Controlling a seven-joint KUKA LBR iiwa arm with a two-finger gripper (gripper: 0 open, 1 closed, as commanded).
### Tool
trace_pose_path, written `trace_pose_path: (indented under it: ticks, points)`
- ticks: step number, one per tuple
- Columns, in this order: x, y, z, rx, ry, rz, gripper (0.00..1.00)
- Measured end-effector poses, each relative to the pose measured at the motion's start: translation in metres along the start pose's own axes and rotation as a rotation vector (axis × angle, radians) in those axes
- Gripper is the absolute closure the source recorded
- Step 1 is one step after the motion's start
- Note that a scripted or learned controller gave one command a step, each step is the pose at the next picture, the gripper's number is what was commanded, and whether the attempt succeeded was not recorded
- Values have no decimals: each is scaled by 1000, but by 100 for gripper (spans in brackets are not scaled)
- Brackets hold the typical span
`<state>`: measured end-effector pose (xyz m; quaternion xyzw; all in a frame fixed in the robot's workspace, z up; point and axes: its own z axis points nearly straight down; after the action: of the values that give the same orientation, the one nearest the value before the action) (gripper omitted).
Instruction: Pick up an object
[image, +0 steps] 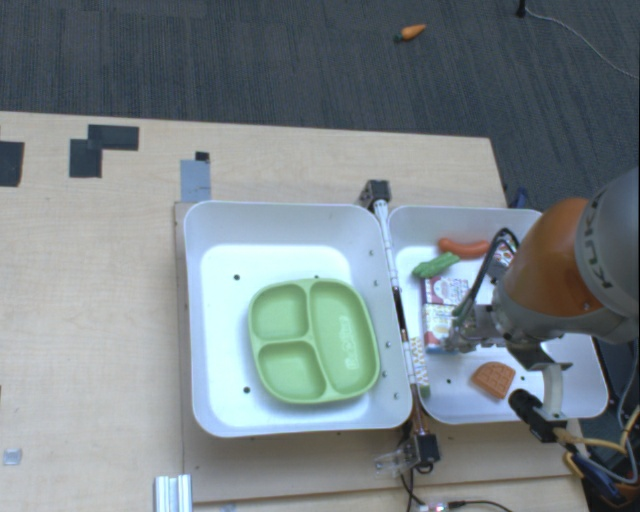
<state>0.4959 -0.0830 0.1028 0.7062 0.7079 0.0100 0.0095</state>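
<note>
**Two bins, one arm low over the right-hand one**

Two shallow white bins sit side by side on the light wooden bench. The left bin (215, 330) holds a pale green divided plate (314, 340) with three compartments, lying flat and slightly turned near the bin's middle. The right bin (590, 385) holds the small items: an orange carrot-like piece (463, 245) near the far wall, a green pepper-like piece (434, 266) just below and left of it, a flat printed packet (442, 308) lying lengthwise near the bin's left wall, and a tan, waffle-textured wedge (493, 379) near the front.

The grey arm with its orange band (548, 265) comes in from the right and reaches down across the right bin. The gripper (462, 335) is low over the lower end of the printed packet, at or just beside its right edge; whether it is spread or closed cannot be made out, since the wrist body covers it, and nothing can be seen held by it. The waffle wedge lies just below and to the right of the gripper, apart from it. The carrot and pepper pieces lie farther up the bin, beyond the gripper, partly crossed by a dark cable running along the arm.

A small orange object (410, 32) lies on the dark carpet beyond the bench.
</note>
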Motion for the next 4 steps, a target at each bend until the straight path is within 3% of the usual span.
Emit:
trace_pose_path:
  ticks: [1,2,3,4]
  points:
    - [0,0,0,1,0,0,0]
    - [-2,-3,12,5,-7,4,0]
    - [1,0,0,0,-1,0,100]
    - [1,0,0,1,-1,0,0]
